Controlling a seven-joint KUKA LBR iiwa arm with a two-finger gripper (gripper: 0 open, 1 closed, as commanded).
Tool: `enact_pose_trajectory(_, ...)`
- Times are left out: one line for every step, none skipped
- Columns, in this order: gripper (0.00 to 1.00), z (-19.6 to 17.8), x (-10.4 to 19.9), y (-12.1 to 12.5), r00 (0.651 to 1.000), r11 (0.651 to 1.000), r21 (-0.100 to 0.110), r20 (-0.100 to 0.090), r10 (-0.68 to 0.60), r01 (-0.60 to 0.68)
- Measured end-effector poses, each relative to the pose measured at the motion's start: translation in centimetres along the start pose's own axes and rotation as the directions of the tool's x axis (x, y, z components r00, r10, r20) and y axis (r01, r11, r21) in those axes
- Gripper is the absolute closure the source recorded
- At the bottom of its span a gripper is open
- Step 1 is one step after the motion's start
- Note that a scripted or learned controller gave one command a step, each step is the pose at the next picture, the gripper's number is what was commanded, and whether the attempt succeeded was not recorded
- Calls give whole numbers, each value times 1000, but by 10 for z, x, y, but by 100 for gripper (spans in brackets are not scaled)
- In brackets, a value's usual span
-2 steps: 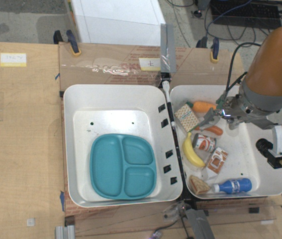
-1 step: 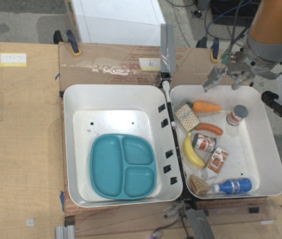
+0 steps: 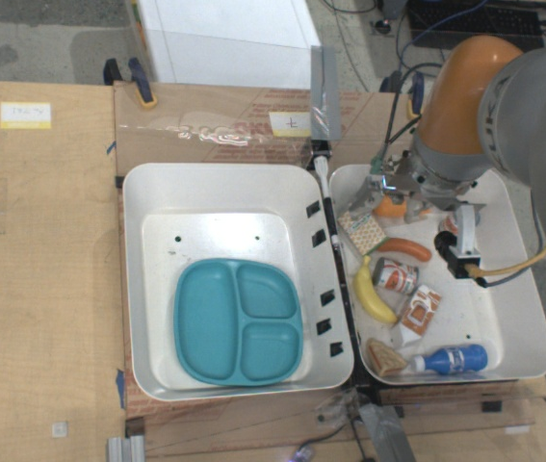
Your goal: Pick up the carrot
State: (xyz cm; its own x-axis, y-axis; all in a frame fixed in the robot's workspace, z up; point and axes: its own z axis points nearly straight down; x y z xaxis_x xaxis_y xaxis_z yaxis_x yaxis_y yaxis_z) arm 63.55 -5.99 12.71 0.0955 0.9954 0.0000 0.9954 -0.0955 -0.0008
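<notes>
Honestly, I read no labels: the print is too small. My gripper sits over the carrot at the right bin's far end; its grasp I cannot tell. I count one banana, one bottle, one teal plate.

Even bright overhead light washing the bench, white bins glaring slightly, tape glinting on the cardboard, soft shadows lying under the arm, focus staying sharp, slight softening toward the edges.
</notes>
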Motion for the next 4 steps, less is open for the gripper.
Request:
enact_pose_trajectory(0, -57, -41, 0, 986, 986, -5, 2, -166, 166)
enact_pose_trajectory(0, 34, -53, 28, 967, 967, -4, 2, -254, 254)
enact_pose_trajectory(100, 23, -55, 29, 968, 968, -7, 2, -250, 250)
enact_pose_trajectory(100, -66, 30, 21, 984, 984, -5, 0, -178, 178)
